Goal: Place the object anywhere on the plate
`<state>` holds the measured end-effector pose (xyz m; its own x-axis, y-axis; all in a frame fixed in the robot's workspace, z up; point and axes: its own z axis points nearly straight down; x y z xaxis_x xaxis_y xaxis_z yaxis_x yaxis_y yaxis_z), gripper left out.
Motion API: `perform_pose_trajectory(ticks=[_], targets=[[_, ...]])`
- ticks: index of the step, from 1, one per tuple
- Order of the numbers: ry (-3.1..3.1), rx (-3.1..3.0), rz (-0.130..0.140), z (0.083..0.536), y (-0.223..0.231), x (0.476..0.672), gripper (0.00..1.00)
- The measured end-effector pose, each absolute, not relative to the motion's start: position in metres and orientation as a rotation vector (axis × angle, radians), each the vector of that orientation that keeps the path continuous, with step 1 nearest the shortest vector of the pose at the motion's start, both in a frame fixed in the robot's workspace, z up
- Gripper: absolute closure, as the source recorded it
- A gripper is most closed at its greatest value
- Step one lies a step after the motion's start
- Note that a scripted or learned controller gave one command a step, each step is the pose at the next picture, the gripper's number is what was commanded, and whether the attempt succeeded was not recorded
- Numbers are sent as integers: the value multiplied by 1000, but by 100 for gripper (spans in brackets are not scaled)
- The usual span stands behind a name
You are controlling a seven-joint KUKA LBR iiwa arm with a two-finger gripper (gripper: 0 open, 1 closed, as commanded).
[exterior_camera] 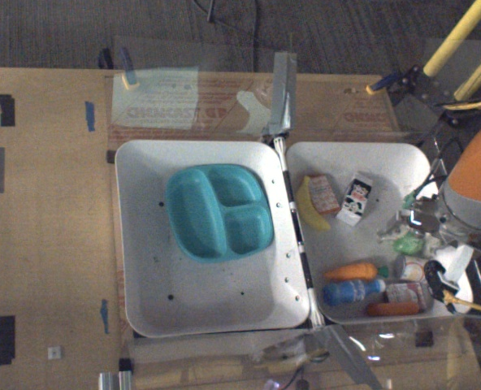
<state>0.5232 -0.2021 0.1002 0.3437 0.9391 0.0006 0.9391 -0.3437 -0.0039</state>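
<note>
At right of frame, the gripper (415, 222) hangs low over the right bin (403, 159), above a green item (409, 242); whether it is open or grips anything cannot be told. Contents: banana (309, 210), milk carton (356, 199), carrot (351, 271), blue bottle (351, 292). Destination: teal divided plate (219, 211), bare, centre of the left bin (143, 242). Advice: secure one piece squarely, lift clear of the wall between the bins, release over a compartment. Surroundings: tan bench (45, 218) with blue tape marks, dark carpet beyond.
</note>
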Motion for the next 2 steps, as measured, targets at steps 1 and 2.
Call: perform_pose_trajectory(ticks=[1, 2], targets=[[-1017, -2971, 8, 205, -205, 568, 0], [-1026, -2965, 15, 212, -203, 570, 100]])
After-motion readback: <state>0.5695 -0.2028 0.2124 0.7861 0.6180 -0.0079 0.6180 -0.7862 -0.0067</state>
